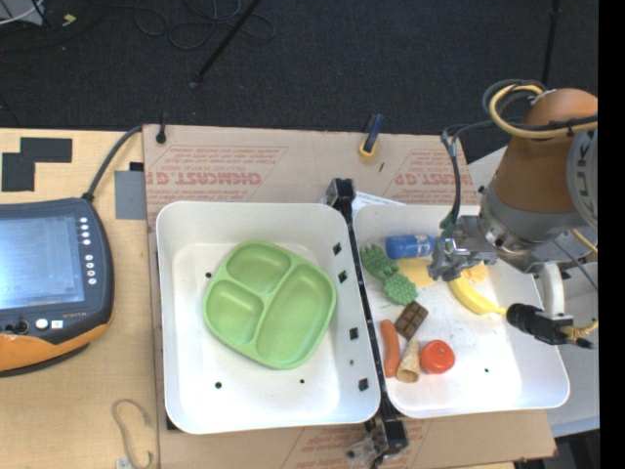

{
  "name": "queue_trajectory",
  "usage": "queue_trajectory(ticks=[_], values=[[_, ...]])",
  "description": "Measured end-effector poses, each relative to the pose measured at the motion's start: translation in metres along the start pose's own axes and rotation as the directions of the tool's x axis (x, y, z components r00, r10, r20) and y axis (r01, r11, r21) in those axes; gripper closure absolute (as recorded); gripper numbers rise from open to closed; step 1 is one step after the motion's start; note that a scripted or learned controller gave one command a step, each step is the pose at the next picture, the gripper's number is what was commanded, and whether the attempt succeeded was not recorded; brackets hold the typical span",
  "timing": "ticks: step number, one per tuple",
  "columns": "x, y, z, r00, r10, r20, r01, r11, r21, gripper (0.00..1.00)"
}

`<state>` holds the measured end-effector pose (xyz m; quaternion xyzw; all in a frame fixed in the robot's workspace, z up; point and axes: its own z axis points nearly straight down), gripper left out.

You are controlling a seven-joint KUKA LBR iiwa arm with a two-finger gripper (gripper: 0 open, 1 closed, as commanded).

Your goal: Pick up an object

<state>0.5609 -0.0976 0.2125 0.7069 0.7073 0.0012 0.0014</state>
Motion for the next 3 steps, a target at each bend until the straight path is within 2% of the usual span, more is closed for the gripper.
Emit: queue_trajectory(ticks=[1, 2, 3], values=[[-0.001, 0.0, -0.016, 1.0, 0.0, -0.001, 0.0, 1.0, 0.004, 1.0], [0.048, -0.005, -0.008, 1.0, -0.003, -0.003, 0.003, 1.0, 0.009, 1.0], [0.056, -0.011, -0.023, 1.0, -0.001, -0.001, 0.001, 1.0, 0.006, 1.0]])
